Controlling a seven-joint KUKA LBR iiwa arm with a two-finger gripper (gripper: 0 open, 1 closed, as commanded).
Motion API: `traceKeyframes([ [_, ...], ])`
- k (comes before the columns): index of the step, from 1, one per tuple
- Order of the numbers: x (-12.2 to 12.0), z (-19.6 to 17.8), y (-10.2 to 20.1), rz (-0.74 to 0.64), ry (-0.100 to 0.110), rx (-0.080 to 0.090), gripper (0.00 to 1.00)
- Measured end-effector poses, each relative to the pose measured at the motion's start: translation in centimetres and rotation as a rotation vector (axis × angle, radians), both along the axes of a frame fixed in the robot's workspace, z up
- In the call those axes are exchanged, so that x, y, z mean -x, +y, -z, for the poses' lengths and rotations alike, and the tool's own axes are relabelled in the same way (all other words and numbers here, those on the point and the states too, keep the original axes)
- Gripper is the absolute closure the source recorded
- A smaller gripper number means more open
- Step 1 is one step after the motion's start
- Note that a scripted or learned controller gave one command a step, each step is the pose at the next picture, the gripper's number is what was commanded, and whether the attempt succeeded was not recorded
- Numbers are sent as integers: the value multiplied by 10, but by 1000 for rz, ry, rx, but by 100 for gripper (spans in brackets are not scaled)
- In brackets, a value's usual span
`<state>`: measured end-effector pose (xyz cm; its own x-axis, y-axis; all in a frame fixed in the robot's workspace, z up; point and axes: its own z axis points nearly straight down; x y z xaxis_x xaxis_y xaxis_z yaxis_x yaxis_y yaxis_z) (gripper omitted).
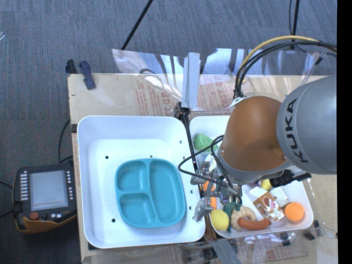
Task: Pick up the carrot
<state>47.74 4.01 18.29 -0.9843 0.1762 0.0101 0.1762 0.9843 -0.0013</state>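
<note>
The grey arm with its orange band reaches in from the right and hangs low over the right-hand white bin, covering much of it. Its gripper sits at the bin's left side, close to the wall that divides the two bins. The carrot appears as a thin orange strip right at the gripper, partly hidden by the metal parts and cables around it. Whether the gripper's parts are spread or pressed together around the carrot cannot be told from this slant. Just below the gripper lies a yellow lemon, and beside it a pale pretzel-like bread piece with a red sausage touching its lower edge. Further right rest a white packet with a printed label and an orange ball-shaped fruit near the bin's right corner. A green item peeks out in the upper left of that bin, beside the arm. The left-hand white bin holds a teal divided plate with three compartments, lying flat near its middle. Both bins stand on a light brown surface. A control pendant with a grey screen sits on the dark carpet to the left.
</note>
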Motion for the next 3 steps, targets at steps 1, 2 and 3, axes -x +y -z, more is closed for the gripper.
traceKeyframes([
  [1, -1, -6, 1, -3, 6, 2, 100],
  [2, 1, 0, -24, 257, 0, 3, 100],
  [3, 2, 0, 67, 351, -2, 4, 100],
])
